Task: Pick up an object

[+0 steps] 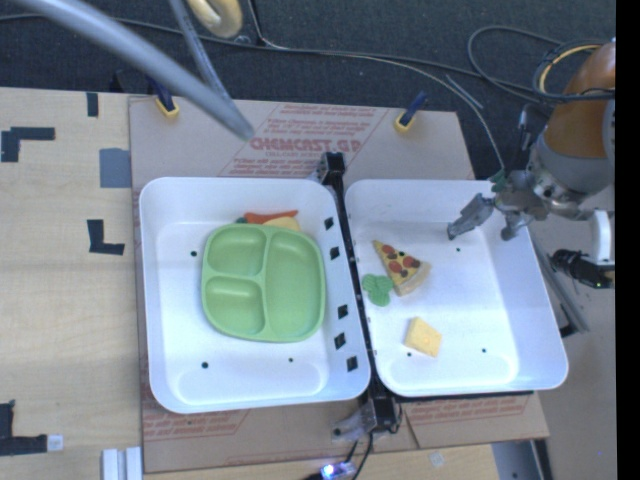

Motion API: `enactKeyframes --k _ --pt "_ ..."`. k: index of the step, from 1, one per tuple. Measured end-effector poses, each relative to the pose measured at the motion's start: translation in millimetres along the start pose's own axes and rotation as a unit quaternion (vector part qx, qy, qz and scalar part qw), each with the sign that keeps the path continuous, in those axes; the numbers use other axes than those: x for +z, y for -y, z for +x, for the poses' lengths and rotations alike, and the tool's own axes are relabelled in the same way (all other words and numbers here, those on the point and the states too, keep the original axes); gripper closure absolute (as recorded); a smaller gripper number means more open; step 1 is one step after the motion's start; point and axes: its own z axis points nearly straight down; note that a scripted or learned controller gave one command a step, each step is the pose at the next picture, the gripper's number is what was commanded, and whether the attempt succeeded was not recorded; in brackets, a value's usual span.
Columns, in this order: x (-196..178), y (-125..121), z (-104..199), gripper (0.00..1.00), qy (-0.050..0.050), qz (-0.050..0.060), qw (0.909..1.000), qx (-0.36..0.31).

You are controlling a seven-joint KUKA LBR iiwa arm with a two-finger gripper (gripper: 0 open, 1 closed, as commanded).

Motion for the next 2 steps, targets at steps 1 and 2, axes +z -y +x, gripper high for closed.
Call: enactKeyframes --k 1,2 --pt "-8.3 -3.2 0.4 0.0 0.002 -0.007 1.0 -0.002" --pt "35.4 -5.7 3.0 0.0 0.002 -0.005 1.0 -0.002"
